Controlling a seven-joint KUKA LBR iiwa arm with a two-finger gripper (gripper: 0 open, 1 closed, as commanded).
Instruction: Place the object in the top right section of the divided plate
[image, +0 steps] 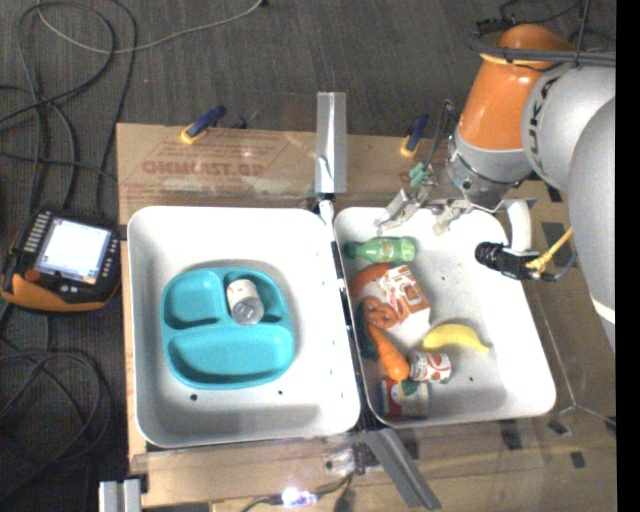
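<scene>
Bins sit side by side on the tabletop. The left bin (150, 400) carries a turquoise divided plate (228, 353), and a small silver can (245, 300) lies on its side in the plate's top right section. The right bin (520, 390) holds a clutter: a green bottle (380, 249) near its far edge, an orange and white packet (398, 295) with printing too small to read, an orange carrot-like piece (385, 350), a yellow banana (455, 339) toward the middle, and two red-labelled cans (430, 367) by the near edge, their lettering not legible. The gripper (420, 207) hangs over the far edge of the right bin; its fingers (396, 212) look spread apart, pinching nothing. Faded red lettering on the brown board (220, 165) behind the bins is too faint to read for certain.
</scene>
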